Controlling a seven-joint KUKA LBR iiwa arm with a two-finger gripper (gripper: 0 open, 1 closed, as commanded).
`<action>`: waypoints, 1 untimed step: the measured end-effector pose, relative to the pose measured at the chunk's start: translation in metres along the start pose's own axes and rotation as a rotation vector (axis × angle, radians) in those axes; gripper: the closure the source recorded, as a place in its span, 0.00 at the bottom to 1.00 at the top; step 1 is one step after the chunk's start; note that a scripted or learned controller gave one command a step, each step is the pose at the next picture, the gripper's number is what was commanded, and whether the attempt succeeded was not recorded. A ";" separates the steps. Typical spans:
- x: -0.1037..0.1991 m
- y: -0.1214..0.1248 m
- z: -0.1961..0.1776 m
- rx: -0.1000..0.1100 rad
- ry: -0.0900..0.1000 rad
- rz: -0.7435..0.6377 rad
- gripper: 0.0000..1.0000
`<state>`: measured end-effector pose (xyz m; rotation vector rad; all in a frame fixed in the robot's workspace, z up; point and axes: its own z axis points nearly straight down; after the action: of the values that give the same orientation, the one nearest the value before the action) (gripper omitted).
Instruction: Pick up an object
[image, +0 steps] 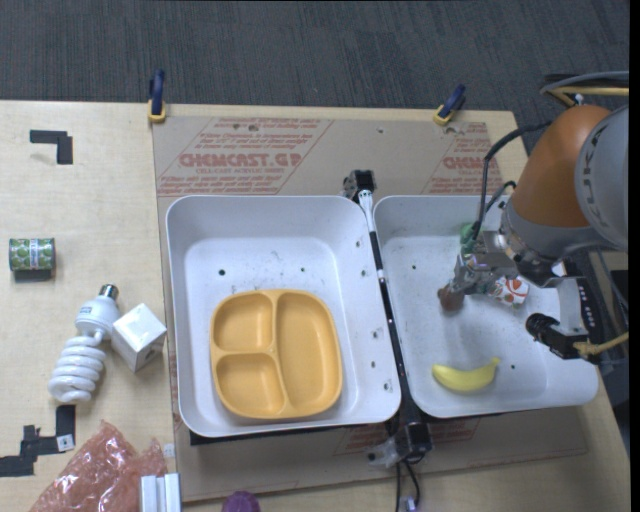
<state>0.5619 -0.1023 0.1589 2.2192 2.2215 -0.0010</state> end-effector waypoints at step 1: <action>0.000 0.000 0.000 0.000 0.000 0.000 0.00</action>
<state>0.5619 -0.1021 0.1589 2.2191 2.2219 -0.0012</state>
